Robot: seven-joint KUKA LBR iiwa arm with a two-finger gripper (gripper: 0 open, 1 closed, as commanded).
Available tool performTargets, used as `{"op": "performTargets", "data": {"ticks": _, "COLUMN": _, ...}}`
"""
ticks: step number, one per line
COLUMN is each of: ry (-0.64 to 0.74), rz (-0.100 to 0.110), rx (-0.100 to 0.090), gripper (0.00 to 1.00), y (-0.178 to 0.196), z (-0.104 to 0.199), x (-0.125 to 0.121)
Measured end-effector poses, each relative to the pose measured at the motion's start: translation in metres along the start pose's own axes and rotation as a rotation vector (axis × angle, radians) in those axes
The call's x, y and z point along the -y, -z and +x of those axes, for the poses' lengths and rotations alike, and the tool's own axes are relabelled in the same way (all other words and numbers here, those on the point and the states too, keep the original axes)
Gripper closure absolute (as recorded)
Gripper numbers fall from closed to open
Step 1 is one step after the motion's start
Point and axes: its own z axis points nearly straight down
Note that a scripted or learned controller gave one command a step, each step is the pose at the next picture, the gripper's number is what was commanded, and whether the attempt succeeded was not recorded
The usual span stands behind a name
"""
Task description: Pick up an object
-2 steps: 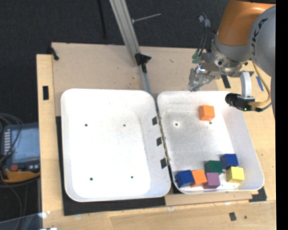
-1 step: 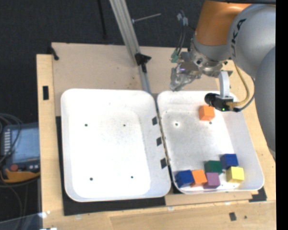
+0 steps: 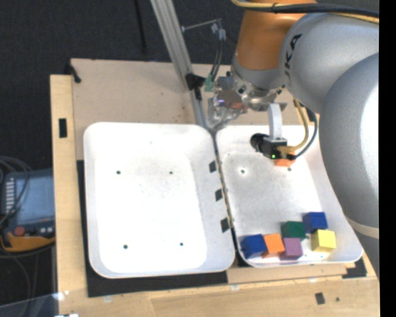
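Gripper hangs above far-left corner of right bin, seemingly just over rim shared with left bin. Metal parts there blur together: cannot tell whether it is open or closed, or has hold of anything.

Task blocks cluster at right bin's near edge, well apart from gripper:
- blue block, orange block, purple block touching in row along near rim
- green block just behind purple block
- second blue block, yellow block toward near-right corner
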Motion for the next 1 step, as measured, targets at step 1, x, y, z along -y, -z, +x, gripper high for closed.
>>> {"op": "performTargets", "data": {"ticks": 1, "ry": 0.0, "rz": 0.001, "rx": 0.0, "gripper": 1.0, "y": -0.015, "z": 0.0539, "x": -0.0007}}
